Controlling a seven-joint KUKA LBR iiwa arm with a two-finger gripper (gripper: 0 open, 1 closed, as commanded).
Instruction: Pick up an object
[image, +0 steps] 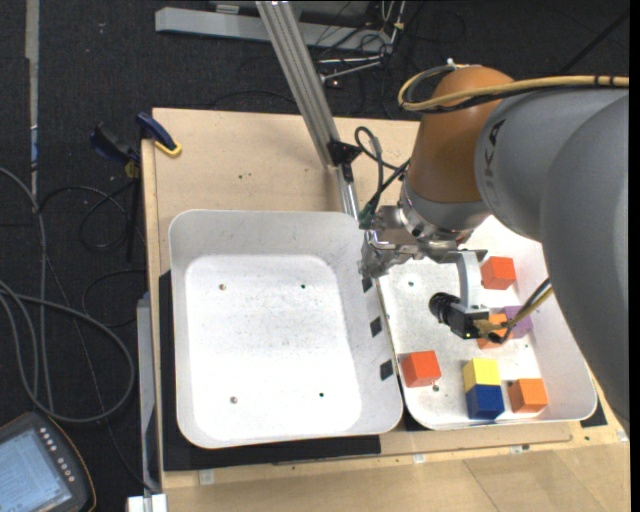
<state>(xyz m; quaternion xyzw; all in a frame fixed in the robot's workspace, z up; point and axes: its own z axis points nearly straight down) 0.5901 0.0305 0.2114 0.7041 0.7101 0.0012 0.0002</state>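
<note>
Hanging low over the left side of the right bin (425, 300), the jaws are lost among metal wrist parts, so whether they stand apart or together cannot be told. Matte, square-edged blocks lie on that bin's white floor: a back orange cube (497, 272), a front-left orange cube (420, 367), a yellow cube (481, 373) touching a blue cube (485, 401), and a front-right orange cube (527, 395). The speckled, round-cornered left bin (260, 330) sits alongside on the tan fibreboard table (240, 160).

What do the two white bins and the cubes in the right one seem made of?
Shallow white left bin and right bin: likely moulded plastic, matte, rounded corners, dark specks. Small orange cube, yellow cube, blue cube: probably painted wood or plastic; flat even colour, no visible grain.
</note>
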